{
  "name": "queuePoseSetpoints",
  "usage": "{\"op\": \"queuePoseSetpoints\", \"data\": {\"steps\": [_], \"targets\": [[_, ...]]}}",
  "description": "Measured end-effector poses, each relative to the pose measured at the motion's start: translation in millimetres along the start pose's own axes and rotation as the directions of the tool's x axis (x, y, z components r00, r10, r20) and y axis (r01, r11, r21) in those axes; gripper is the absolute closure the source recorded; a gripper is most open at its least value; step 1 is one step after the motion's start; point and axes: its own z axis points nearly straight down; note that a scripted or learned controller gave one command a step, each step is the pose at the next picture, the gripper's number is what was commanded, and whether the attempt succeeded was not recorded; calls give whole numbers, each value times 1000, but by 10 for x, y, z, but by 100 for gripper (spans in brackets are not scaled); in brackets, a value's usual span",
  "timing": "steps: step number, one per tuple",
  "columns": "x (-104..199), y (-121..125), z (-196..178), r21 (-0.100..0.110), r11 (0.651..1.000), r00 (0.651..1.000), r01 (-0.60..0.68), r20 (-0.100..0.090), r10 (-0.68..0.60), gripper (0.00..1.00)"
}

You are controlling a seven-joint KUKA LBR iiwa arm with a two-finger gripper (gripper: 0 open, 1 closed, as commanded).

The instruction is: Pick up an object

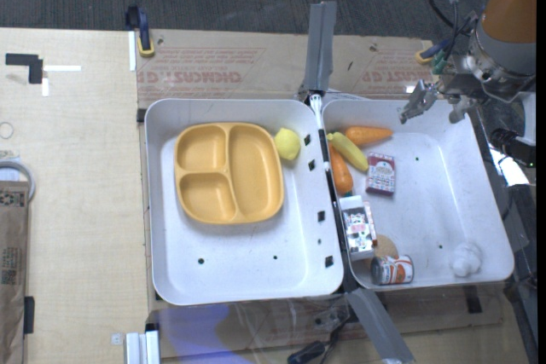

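My gripper (437,103) hangs over the far right corner of the right bin (465,183), its two fingers spread apart with nothing between them. In the right bin, along its left side, lie an orange carrot (368,134), a yellow banana (349,151), a second orange piece (341,174), a small maroon box (381,175), a white printed box (358,227), a red-and-white can (392,270) and a white ball (464,261). The gripper is well above and to the right of the carrot, touching none of them.
The left bin (239,268) holds a yellow divided plate (229,173) with a yellow lemon (287,144) beside its right rim. A grey divider bar (320,47) rises between the bins. Cables (444,4) hang near the wrist. Bare bin floor lies to the right of the maroon box.
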Motion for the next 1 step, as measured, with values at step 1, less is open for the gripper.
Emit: {"op": "queuePoseSetpoints", "data": {"steps": [1], "targets": [[-26,-20,1193,0,996,996,90,-1,-90,0]]}}
